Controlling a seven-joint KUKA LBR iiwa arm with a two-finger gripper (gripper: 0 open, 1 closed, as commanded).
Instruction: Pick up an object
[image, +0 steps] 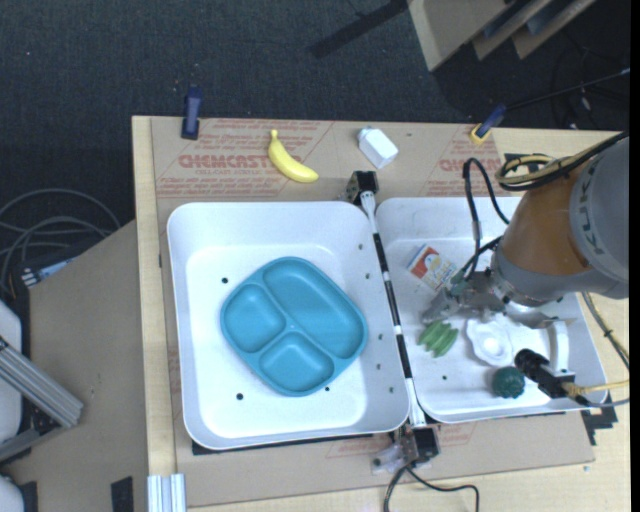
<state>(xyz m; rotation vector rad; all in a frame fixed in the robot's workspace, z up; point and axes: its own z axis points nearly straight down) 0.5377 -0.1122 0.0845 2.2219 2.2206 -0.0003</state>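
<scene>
Gripper (452, 298) low in the right bin (440, 405), fingertips blurred against clutter; cannot tell whether spread or closed. Green object (437, 337) just below the tips, maybe touching. Red-and-white card (427, 263) just above. Dark green ball (507, 382) farther off, lower right, beside white piece (489, 347).

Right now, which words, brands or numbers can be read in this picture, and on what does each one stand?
"CHEMCAST", red print, on the cardboard sheet behind the left bin.
The same red print recurs on the cardboard behind the right bin, too blurred to read.
The small card in the right bin bears a printed picture; any text is too small.
</scene>
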